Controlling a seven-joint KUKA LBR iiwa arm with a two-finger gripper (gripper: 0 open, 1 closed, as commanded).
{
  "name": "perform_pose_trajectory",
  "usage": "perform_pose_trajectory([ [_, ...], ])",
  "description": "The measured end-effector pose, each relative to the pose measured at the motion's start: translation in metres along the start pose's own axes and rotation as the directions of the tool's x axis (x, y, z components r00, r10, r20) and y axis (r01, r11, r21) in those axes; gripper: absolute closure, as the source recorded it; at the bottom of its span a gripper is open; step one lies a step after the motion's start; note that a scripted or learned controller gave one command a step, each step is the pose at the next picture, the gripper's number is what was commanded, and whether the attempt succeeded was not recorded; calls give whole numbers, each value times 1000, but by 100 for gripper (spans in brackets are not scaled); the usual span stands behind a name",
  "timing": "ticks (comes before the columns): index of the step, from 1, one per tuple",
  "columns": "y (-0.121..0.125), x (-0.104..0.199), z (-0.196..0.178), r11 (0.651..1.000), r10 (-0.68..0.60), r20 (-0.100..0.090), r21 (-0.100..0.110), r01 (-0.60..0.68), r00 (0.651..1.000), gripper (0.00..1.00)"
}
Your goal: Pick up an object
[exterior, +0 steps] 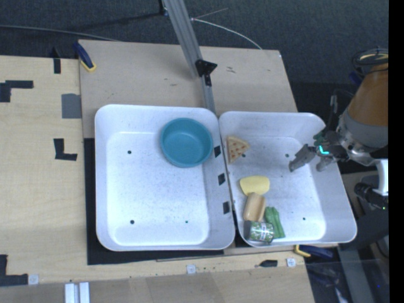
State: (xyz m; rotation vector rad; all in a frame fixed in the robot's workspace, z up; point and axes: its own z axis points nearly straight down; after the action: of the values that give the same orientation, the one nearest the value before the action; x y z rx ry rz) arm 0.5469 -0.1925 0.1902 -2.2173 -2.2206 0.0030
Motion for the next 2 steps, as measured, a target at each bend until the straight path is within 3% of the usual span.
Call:
perform_pose_trajectory([
  [1,1,0,-1,1000,0,1,-2,0,1000,0],
  [2,-4,0,43,1000,1,1,1,-1,1000,0],
])
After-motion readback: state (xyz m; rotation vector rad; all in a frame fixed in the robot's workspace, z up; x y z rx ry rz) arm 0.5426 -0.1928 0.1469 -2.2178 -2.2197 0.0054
